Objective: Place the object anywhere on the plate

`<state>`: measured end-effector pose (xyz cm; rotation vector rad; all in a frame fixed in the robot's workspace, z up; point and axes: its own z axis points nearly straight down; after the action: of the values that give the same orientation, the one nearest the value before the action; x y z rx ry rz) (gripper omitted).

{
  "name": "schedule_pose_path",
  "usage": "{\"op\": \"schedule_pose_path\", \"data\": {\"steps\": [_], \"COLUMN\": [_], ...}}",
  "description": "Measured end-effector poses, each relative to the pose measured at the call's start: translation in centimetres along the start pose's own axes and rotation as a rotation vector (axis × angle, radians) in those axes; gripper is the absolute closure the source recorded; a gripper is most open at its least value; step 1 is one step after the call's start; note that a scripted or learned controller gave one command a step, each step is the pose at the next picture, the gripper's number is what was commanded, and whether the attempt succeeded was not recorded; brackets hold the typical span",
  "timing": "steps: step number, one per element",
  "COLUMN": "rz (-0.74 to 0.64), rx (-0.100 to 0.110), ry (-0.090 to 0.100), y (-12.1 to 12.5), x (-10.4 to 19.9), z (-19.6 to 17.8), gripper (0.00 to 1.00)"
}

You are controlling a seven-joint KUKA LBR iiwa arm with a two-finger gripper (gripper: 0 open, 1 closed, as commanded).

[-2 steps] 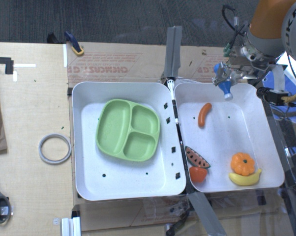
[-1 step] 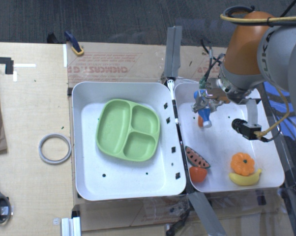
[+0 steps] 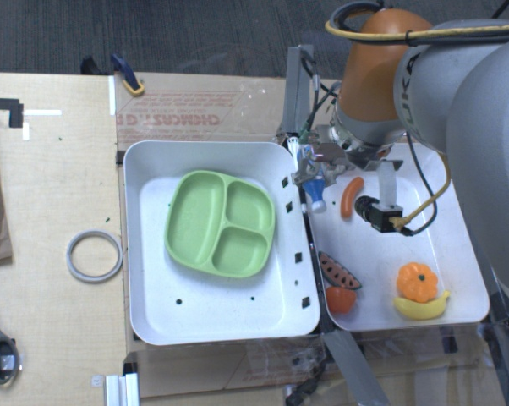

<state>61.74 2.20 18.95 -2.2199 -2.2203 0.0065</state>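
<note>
Crowding the right bin (image 3: 457,252): pumpkin (image 3: 417,282), banana (image 3: 421,308), strawberry (image 3: 340,299). Sausage (image 3: 351,197) lies free at the bin's 12 o'clock, long axis 1-to-7. Gripper (image 3: 312,176) spread: cannot tell. Plate (image 3: 221,223) at 9 o'clock.

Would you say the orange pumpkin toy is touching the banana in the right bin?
Touching. In the camera view, the pumpkin sits against the top of the banana in the right bin, with no white bin floor visible between them.

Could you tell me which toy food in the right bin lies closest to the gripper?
The orange sausage, just beside the gripper; the pumpkin, banana and others lie at the bin's near end.
</note>
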Motion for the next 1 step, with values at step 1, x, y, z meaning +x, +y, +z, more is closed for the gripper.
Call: {"op": "schedule_pose_path", "data": {"steps": [1], "rz": [0.002], "rx": [0.002], "ry": [-0.001], "y": [-2.37], "x": [9.42], "z": [5.23], "gripper": [1.0]}}
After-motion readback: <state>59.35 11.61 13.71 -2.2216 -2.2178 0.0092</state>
